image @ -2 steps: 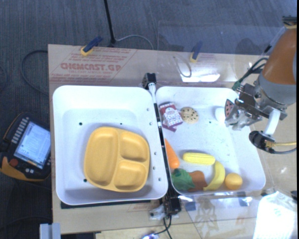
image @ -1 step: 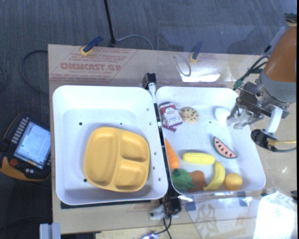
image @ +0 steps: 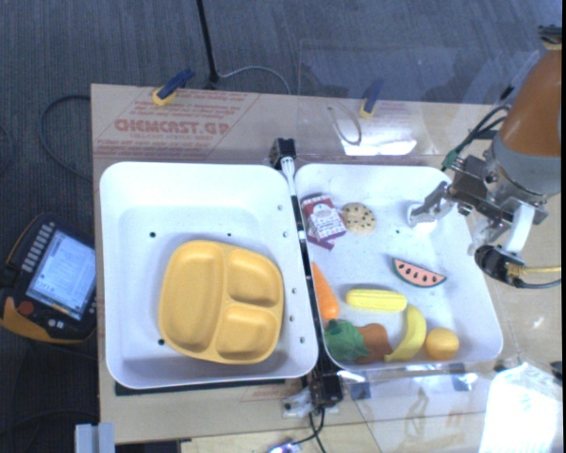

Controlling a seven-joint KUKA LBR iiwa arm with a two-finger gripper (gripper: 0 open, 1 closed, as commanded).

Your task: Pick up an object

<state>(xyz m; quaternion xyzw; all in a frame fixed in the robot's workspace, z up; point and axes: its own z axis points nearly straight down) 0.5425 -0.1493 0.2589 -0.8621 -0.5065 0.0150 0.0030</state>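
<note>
The right bin (image: 472, 281) holds several toy foods. A maroon packet (image: 323, 220) and a round cookie (image: 358, 217) lie near its back left. A watermelon slice (image: 418, 273) sits mid-right, with a yellow corn cob (image: 375, 299) and an orange carrot (image: 325, 295) to its left. At the front lie a green vegetable (image: 344, 338), a banana (image: 410, 333) and a yellow-orange fruit (image: 441, 343). My gripper (image: 424, 211) hangs over the bin's back right part, right of the cookie and behind the watermelon slice. Nothing shows in it.
The left bin (image: 132, 253) holds a yellow divided plate (image: 222, 300). A black divider (image: 297, 225) runs between the bins. A cable (image: 528, 274) trails from the wrist at the right bin's edge. A handheld pendant (image: 52, 276) lies on the floor at left.
</note>
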